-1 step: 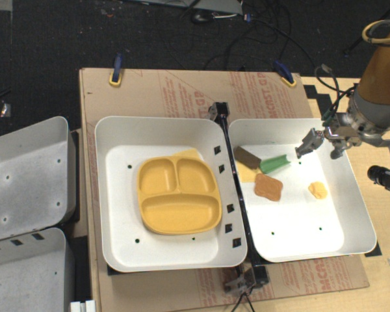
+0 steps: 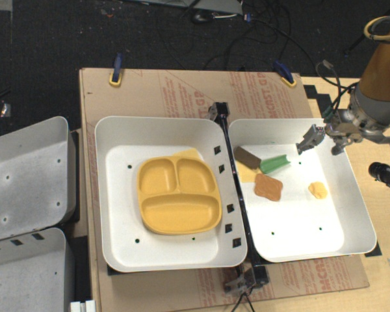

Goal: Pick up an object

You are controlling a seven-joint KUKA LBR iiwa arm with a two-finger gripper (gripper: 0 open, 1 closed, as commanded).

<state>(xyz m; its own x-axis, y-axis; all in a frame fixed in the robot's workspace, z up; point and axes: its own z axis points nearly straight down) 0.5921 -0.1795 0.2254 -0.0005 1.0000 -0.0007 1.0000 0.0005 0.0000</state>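
Two white bins sit side by side on the counter (image 2: 156,86). The left bin (image 2: 110,174) carries one thing — a yellow divided tray (image 2: 179,196) with three compartments, lying flat at its centre, and a pale yellow sheet peeks out from under the tray's 1 o'clock corner.

The right bin (image 2: 338,226) holds four loose objects, clustered toward its 10 o'clock side: one dark brown block (image 2: 247,156), one green piece (image 2: 274,163) touching it on the 3 o'clock side, one brown toast-like slab (image 2: 268,187) just below them, and one small yellow lump (image 2: 318,190) apart at 3 o'clock of the slab. A pale yellow flat piece (image 2: 246,173) lies partly hidden under the block.

The claw (image 2: 325,140) hovers over the right bin's 1 o'clock corner, its two fingers spread apart with nothing between them. The arm above it is cut off by the frame's edge.
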